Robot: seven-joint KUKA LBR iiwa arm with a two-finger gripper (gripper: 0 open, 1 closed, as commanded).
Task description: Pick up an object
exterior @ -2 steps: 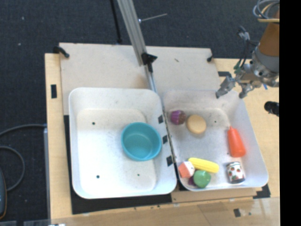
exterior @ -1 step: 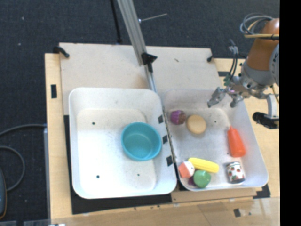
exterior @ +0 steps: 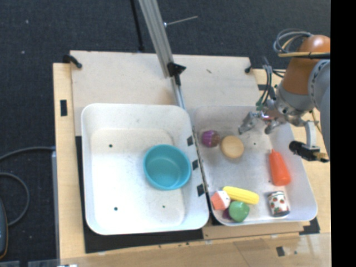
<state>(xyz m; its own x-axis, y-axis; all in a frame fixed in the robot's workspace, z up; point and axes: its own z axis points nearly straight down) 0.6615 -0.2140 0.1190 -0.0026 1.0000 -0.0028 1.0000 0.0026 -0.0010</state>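
Note:
My gripper (exterior: pixel 256 127) hangs over the back of the right bin (exterior: pixel 303 191), its two fingers spread apart with nothing between them. A tan round object (exterior: pixel 232 147) lies just below and left of it, with a purple object (exterior: pixel 209 138) further left. An orange carrot-like piece (exterior: pixel 279 168) lies to the lower right of the gripper. Along the bin's front edge sit a yellow corn cob (exterior: pixel 241 194), a green object (exterior: pixel 238 211), a red and white piece (exterior: pixel 220 200) and a small printed can (exterior: pixel 278 203).
The left bin (exterior: pixel 105 149) holds a blue bowl (exterior: pixel 167 167). A metal pole (exterior: pixel 158 35) slants up from the divider between the bins. The arm's grey and orange wrist (exterior: pixel 303 77) stands at the right, above the right bin's back corner.

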